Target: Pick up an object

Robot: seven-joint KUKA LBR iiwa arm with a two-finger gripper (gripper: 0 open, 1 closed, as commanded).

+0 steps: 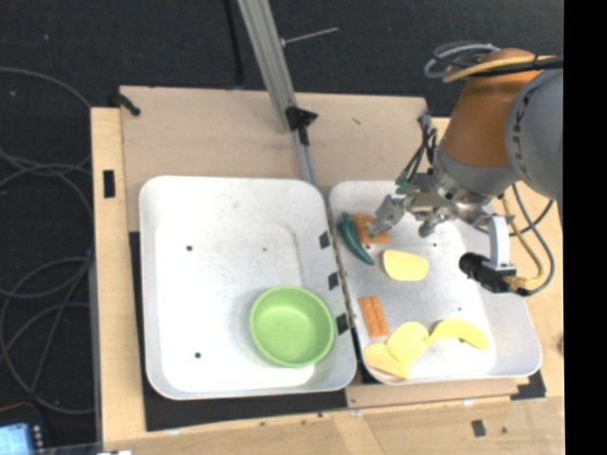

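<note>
camera view: gripper (387, 218) low over right bin (517, 344), upper left part; finger state cannot be told. beneath tip: dark green curved piece (358, 240) touching small orange piece (377, 236). nearby: yellow oval piece (405, 266). front: orange block (373, 317), yellow pieces (410, 344). left bin (180, 207): green bowl (292, 325), front right.

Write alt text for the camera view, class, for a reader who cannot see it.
A grey and orange arm lowers its gripper into the right bin, near a teal object and yellow pieces. The left bin holds a green bowl.
</note>
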